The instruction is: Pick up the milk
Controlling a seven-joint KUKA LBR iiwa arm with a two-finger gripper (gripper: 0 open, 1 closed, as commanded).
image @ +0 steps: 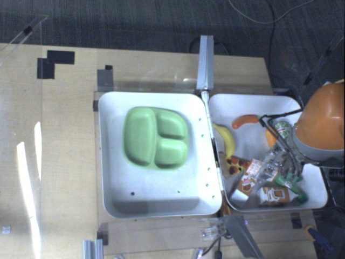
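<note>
A small white carton with red print, apparently the milk (250, 179), lies tilted in the front part of the right bin (253, 106). My gripper (277, 163) hangs low over the bin just right of that carton, under the orange band of the arm (322, 124). Clutter and the wrist hide how the gripper meets the carton, and I see nothing clearly held.
A brown-and-white carton (274, 196) lies at the bin's front beside a green packet (295, 183). A banana (227, 139) rests along the left wall and an orange sausage-shaped item (245, 121) near the back. The left bin (108, 161) holds a green divided tray (156, 137).
</note>
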